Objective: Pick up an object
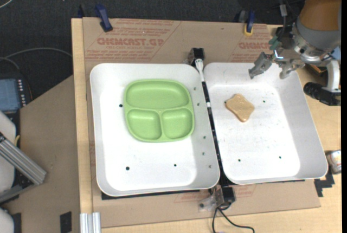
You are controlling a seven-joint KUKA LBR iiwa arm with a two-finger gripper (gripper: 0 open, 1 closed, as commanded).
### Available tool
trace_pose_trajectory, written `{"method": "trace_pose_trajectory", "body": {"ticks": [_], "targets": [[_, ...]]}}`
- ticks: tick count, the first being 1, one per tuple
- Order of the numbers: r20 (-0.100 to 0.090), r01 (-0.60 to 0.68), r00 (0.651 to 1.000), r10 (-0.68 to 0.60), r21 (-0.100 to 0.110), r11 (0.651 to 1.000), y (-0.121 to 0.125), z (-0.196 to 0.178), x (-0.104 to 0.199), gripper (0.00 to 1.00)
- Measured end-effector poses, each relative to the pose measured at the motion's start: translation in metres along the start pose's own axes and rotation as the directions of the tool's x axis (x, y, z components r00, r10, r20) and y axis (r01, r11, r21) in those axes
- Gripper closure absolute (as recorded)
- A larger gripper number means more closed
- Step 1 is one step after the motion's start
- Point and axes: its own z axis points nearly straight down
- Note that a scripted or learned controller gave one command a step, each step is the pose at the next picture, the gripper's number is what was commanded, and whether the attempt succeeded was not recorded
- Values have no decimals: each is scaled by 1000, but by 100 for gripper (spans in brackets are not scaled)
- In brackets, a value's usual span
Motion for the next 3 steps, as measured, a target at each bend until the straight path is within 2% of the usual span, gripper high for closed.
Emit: {"method": "trace_pose_trajectory", "body": {"ticks": [1,2,3], "targets": [[-4,-3,1000,3,17,1000,-60,129,-6,0],[1,1,1000,-1,-4,1000,-8,139,-36,0],[-4,0,1000,0,6,1000,-91,133,9,0]]}}
